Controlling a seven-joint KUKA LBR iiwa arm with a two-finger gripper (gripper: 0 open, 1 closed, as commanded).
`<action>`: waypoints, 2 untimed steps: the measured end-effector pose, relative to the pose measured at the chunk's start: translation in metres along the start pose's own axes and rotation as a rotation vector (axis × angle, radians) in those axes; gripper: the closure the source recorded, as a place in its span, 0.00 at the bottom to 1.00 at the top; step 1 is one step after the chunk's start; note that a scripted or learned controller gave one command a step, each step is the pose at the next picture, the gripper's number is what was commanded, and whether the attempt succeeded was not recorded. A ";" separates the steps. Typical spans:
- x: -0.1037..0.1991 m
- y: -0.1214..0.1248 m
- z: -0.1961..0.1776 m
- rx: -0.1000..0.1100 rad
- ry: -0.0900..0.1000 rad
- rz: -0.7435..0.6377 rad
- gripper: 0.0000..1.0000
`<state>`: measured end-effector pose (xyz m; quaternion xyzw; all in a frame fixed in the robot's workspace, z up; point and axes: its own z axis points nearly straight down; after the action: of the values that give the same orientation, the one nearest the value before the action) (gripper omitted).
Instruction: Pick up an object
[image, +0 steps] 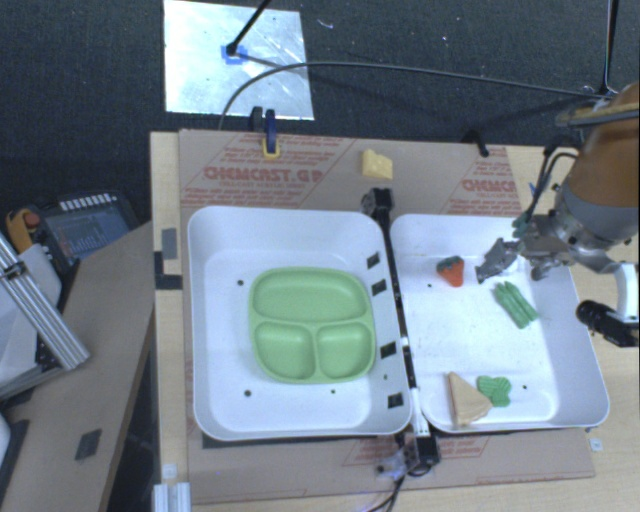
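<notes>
1. Bench: two shallow white bins sit side by side on a sheet of brown cardboard (300, 165). The left bin (215, 250) and the right bin (570, 400) touch along a black centre divider.
2. Left bin: holds a pale green divided plate (308, 322) with three compartments, lying flat near the bin's middle.
3. Right bin, contents:
   - a small orange-red toy with a green top, possibly a strawberry or carrot (452, 270), in the upper left part;
   - a green bean-pod toy (517, 303), lying at a slant right of centre;
   - a tan wedge (465, 398) at the near edge, touching or just beside a small green leafy piece (495, 389).
4. Arm: enters from the right, orange band visible above the wrist. The gripper (497, 262) hangs over the upper part of the right bin, between the orange-red toy and the bean pod, just beside both.
5. Gripper state: nothing is seen between the fingers; whether they are spread or closed cannot be told at this resolution.
6. Outside the bins: a yellow block (377, 164) rests on the cardboard behind them.
</notes>
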<state>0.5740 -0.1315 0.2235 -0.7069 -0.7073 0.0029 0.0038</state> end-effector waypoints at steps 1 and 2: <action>0.000 0.002 -0.006 -0.011 -0.002 -0.002 0.00; 0.005 0.007 0.055 -0.007 -0.001 -0.001 0.00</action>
<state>0.5801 -0.1269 0.1681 -0.7066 -0.7077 0.0006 0.0011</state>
